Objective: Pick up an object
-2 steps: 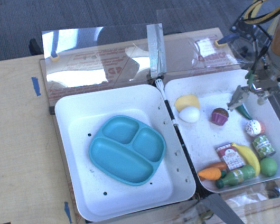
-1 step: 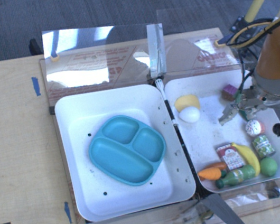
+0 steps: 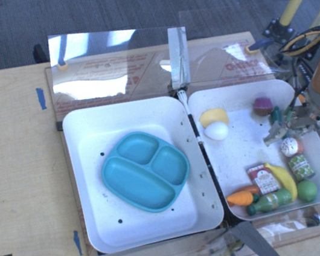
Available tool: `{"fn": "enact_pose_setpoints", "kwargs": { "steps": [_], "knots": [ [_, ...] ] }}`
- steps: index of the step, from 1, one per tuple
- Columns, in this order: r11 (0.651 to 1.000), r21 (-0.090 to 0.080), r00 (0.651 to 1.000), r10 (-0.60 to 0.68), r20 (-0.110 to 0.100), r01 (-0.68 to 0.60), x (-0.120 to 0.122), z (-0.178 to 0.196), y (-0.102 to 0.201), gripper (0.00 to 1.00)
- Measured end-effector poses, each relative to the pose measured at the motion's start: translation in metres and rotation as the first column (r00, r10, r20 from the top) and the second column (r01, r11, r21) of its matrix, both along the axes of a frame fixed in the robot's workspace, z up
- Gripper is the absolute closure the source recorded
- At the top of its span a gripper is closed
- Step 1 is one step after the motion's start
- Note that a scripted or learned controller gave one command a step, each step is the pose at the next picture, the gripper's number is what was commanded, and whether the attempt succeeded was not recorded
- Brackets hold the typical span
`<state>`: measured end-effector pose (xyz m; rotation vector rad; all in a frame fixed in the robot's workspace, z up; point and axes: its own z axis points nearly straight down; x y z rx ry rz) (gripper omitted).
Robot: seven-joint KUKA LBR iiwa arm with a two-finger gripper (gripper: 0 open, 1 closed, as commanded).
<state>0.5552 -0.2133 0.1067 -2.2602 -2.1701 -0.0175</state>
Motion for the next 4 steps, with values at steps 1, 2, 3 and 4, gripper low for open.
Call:
{"fn": "enact_pose_setpoints", "kwargs": {
  "steps": [1, 2, 3, 4],
  "knots": [
    [0.989, -0.012, 0.989, 0.15, -0.004, -0.15, -0.047, 0.003, 0.011, 0.0],
    [0.989, -0.018, 0.989, 0.147, 0.006, -0.147, -0.074, -0.019, 0.031, 0.0],
    [0.989, -0.021, 0.989, 0.146, 0.011, -0.146, -0.072, -0.008, 0.031, 1.0],
    [0.963, -0.018, 0.963, 0.268, 0.008, -0.267, -0.054, 0.106, 0.077, 1.0]
  ]
}}
